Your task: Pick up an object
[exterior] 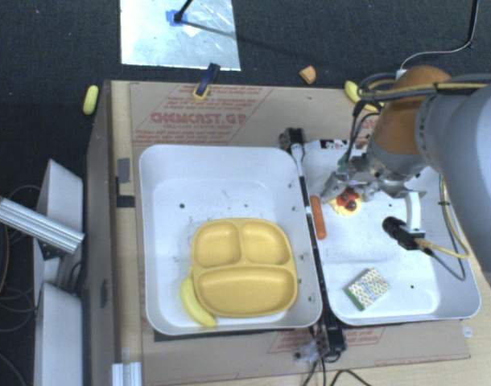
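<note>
We see the gripper [348, 190] low in the right-hand bin [447, 296], its metal end right over a small yellow-and-red object [344, 205] that lies on the bin floor just below and in front of it. We judge this to be the reach-and-grasp step: the arm [439, 127] is down at the object, but we cannot tell whether anything is grasped, since the wrist and its cabling hide the tip, and nothing shows the object lifted off the floor.

We think the next move calls for a firm closing on the small object and then a straight lift, with a check that it comes up with the tool; it looks small and rounded and may slip or roll aside.

Just to the left of the gripper an orange carrot-like stick [317, 216] lies along the wall between the two bins, close enough to be nudged. Below the gripper, well apart, sits a speckled green-and-white block [367, 287]. To its lower right a black connector with a yellow cable [408, 236] hangs over the bin, and we judge it could snag on a lift. Far to the left, in the other bin [161, 215], rest a yellow divided plate [244, 265] and a banana [194, 304] at its edge.
</note>
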